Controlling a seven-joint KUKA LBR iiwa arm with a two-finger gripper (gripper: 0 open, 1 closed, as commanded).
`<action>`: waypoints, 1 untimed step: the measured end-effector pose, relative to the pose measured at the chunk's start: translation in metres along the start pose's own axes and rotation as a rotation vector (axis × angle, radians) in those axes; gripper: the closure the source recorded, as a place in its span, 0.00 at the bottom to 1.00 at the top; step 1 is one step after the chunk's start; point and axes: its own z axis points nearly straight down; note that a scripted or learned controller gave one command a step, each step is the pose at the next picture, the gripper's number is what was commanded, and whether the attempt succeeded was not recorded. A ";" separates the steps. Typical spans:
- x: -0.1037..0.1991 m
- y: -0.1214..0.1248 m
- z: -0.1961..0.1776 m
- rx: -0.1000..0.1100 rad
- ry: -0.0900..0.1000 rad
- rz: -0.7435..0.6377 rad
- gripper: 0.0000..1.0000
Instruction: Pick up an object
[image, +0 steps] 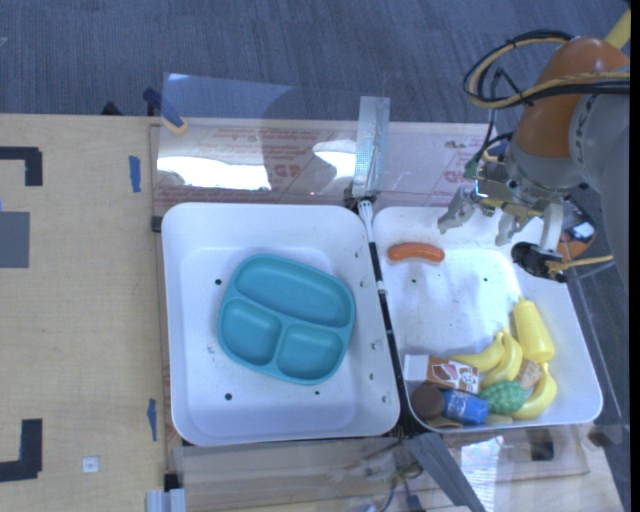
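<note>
My gripper (478, 222) hangs over the far edge of the right bin (455, 300), open, with nothing between its fingers. An orange toy sausage (415, 253) lies just below and left of it on the bin floor. In the near right corner sits a pile: a banana (492, 355), a yellow oblong piece (533, 330), a green lumpy piece (507, 397), a blue can (465, 407), a small printed carton (453, 373) and a brown round piece (428, 401).
The left bin (190, 250) holds a teal divided plate (287, 318). A clear upright panel (260, 150) and a metal post (370, 145) stand behind the bins. Yellow and black cables (510, 60) loop above the wrist.
</note>
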 end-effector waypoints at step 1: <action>0.022 -0.021 -0.010 0.007 0.001 -0.035 0.00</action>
